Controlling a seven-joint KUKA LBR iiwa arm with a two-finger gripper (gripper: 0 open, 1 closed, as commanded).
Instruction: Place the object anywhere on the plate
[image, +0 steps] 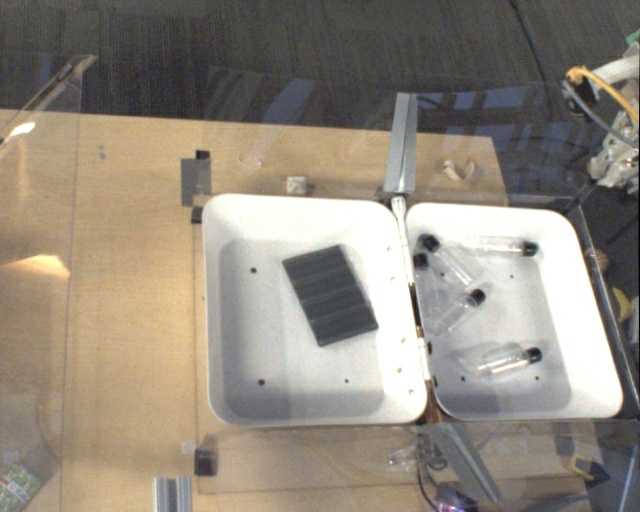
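**Vials wait in right bin, dark plate lies ready in left**

At the surface's far right corner, part of the arm (612, 120) shows among cables; whether its pincer is open or closed cannot be told. Four clear plastic vials with black caps (470, 300) lie scattered on their sides in the right white bin (600, 390), apparently awaiting pickup. The ribbed dark grey rectangular plate (330, 295) lies askew mid-floor in the left white bin (225, 390), unobstructed; the raised bin rims stand between.

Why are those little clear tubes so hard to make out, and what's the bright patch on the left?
Camera view: the clear vials blend into the white right bin, only their black caps standing out; a transparent screen throws a glare patch over the bench; the dark plate reads sharply.
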